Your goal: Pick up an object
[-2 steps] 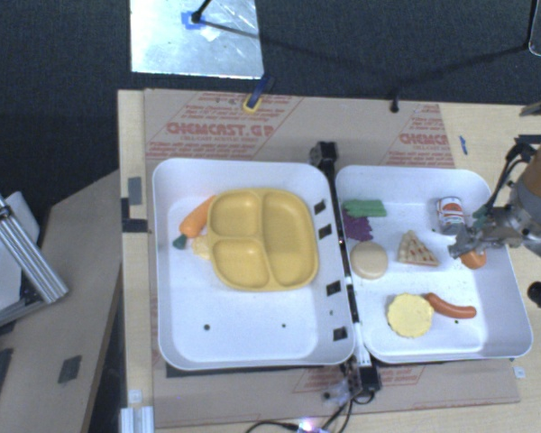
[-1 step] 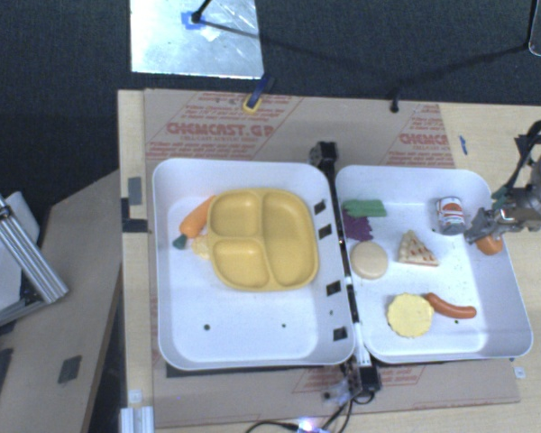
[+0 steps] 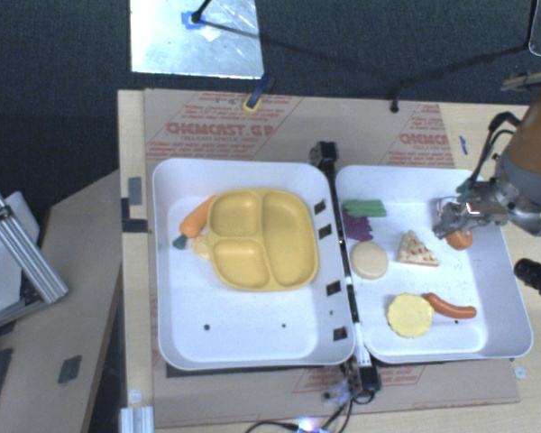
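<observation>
From the overhead camera, the gripper (image 3: 457, 221) hangs low over the upper right part of the right bin (image 3: 505, 332), right above a small orange object (image 3: 460, 238) that peeks out beneath it, though whether the claw is wide, narrow or closed on that piece I cannot tell. The same bin holds a pizza slice (image 3: 418, 250), a sausage (image 3: 451, 307), a yellow disc (image 3: 408, 316), a beige round (image 3: 370, 260), and green (image 3: 365, 207) and purple (image 3: 358, 228) pieces. In the left bin (image 3: 252, 332) a yellow divided plate (image 3: 257, 240) sits with a carrot (image 3: 196, 216) touching its left edge.

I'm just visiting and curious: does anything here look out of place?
Mostly tidy. One oddity: the toy carrot in the left bin sits beside the yellow divided plate, against its left rim, not in a compartment.
</observation>
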Robot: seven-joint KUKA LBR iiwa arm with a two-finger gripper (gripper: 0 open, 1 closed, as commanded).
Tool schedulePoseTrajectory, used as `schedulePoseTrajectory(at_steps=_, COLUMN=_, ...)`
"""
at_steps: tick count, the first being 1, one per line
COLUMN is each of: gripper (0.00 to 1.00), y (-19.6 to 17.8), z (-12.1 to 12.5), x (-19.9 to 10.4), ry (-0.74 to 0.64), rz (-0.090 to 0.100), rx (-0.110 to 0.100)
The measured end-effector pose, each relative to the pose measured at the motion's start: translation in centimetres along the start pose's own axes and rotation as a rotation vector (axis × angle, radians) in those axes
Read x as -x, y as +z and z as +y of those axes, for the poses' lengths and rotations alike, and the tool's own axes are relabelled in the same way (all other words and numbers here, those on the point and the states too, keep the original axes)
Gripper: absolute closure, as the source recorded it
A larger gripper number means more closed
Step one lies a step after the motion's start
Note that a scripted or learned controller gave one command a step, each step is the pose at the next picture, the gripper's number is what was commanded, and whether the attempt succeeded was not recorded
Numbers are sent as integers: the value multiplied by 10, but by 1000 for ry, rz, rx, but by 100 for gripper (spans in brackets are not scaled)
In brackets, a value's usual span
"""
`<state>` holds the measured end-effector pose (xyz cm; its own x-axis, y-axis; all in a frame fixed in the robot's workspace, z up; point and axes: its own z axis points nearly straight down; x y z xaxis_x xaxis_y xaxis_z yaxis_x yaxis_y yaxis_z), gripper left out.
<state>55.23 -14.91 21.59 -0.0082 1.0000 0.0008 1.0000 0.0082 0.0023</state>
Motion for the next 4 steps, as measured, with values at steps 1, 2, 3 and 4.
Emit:
schedulePoseTrajectory(at_steps=1, gripper=100, y=-2, z=14, x=-62, ry=-3, rz=2, rx=0)
schedulePoseTrajectory(at_steps=2, gripper=100, y=6, z=31, x=-111, ry=-1, rz=1, rx=0)
schedulePoseTrajectory(at_steps=3, gripper=100, y=-4, z=56, x=-168, ry=-2, rz=2, rx=2)
schedulePoseTrajectory(at_steps=4, gripper=100, y=-17, z=70, x=-223, ry=-2, rz=2, rx=2)
